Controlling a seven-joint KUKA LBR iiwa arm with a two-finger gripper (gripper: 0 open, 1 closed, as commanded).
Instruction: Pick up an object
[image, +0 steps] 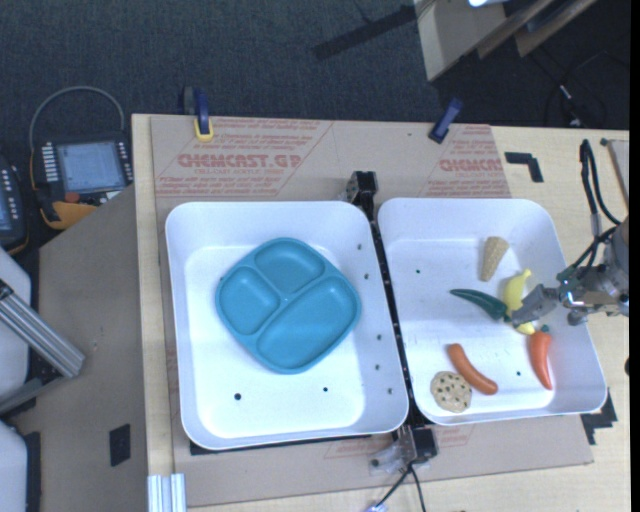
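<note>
Right bin (470, 215), toy foods. The yellow piece (516, 288), perhaps a banana or pepper, lies toward the bin's right side, touching the dark green pod (482, 300) at its left and just above the carrot (541, 358). My pincer (538, 308) sits low among these three, its tips just beside the yellow piece and the carrot's green top; whether the tips are apart or together I cannot tell, and nothing is seen between them. Farther out: a tan cone-shaped piece (492, 257) above, a sausage (471, 368) and a cookie (451, 391) toward the near edge. The left bin (190, 300) holds a blue divided plate (288, 303), well apart from my reach. Both bins rest on the bench (300, 150).

Step in hand, as I judge it: the approach to a grasp, nothing yet lifted. The next move calls for settling on one item, since the three crowd together; the tips must straddle that item alone before closing, then rise straight up.
</note>
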